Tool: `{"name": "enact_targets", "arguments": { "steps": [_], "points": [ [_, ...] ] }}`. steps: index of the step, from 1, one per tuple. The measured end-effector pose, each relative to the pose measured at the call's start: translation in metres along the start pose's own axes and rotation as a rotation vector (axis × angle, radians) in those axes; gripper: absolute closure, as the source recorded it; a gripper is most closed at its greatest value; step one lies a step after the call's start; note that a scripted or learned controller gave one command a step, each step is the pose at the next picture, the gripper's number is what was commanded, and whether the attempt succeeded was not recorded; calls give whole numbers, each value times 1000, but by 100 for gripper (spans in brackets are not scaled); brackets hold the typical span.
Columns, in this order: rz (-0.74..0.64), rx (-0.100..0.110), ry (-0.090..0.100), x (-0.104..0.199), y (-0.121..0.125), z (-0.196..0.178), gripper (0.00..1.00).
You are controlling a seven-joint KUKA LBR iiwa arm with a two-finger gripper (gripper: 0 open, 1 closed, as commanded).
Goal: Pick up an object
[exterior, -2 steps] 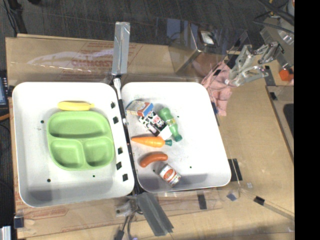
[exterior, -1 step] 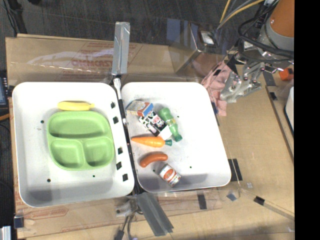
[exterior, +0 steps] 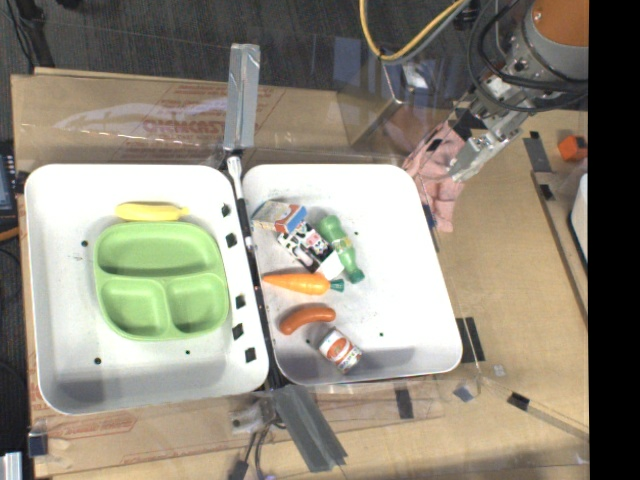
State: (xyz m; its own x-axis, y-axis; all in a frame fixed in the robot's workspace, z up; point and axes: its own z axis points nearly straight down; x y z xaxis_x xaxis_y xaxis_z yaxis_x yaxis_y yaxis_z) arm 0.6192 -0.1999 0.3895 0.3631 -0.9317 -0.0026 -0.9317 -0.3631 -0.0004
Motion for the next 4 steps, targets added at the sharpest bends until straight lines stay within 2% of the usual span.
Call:
{"name": "enact_targets", "arguments": {
  "steps": [1,2,3,4],
  "points": [
    [-1,0,-3,0,-1,-9,100],
    [-840,5,3,-26,-45,-36,100],
    [-198,-5,-4,-23,-32,5,100],
    [-201,-8,-10,-24,-33,-3,100]
  ]
}}
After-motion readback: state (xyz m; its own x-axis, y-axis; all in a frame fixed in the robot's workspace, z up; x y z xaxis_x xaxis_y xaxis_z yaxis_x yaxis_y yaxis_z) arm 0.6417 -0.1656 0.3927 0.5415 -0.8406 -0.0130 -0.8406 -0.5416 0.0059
